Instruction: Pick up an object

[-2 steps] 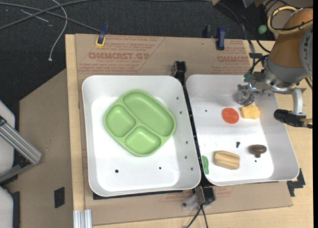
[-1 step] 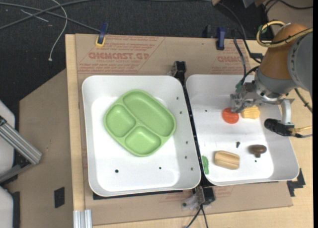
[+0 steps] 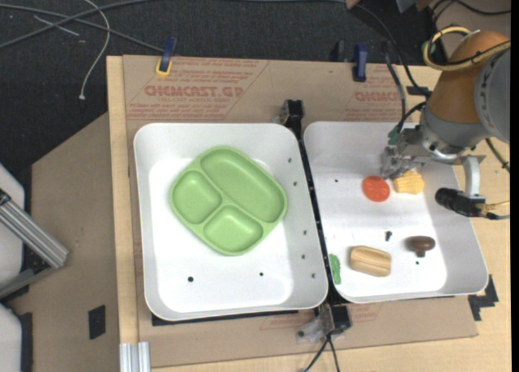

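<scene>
Right bin (image 3: 454, 277) holds four loose items plus one small green bit at its left wall.

- Tan wooden block (image 3: 371, 261): near the front of the bin, long axis running roughly left-right, slightly tilted.
- Yellow piece (image 3: 410, 183): long axis also about left-right, directly below the gripper (image 3: 397, 160).
- Red-orange round thing (image 3: 375, 189): no clear axis, just beside the yellow piece on its left.
- Dark brown rounded piece (image 3: 420, 243): right of the block, apart from it.
- Green bit (image 3: 335, 269): thin, standing up along the wall.

Left bin (image 3: 154, 281): one green divided plate (image 3: 229, 199), three compartments, turned diagonally.

Gripper is low over the back of the right bin, right at the yellow piece. Nothing visibly between the fingers; can't tell how far apart they are from this angle.
</scene>
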`<move>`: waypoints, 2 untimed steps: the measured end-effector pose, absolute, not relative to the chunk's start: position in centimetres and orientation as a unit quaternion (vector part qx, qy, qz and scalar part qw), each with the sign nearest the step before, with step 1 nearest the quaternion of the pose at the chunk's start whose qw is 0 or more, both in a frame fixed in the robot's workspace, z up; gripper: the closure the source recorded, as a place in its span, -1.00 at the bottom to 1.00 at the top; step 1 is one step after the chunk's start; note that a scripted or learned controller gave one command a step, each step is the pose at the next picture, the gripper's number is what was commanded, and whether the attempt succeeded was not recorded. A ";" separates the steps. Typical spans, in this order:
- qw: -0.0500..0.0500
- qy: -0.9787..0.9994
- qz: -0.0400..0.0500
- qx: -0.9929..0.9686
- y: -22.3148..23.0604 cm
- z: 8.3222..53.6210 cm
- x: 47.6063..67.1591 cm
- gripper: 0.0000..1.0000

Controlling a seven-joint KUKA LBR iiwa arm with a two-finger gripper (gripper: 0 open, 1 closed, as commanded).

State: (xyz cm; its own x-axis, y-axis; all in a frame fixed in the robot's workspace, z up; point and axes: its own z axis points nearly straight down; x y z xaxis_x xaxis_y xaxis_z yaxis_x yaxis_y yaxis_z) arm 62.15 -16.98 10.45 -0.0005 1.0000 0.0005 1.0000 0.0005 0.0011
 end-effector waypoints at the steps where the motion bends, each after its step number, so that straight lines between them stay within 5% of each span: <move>1: 0.003 0.708 0.002 0.707 -16.7 16.8 62.7 1.00; 2: 0.003 0.708 0.002 0.707 -16.7 22.3 62.8 1.00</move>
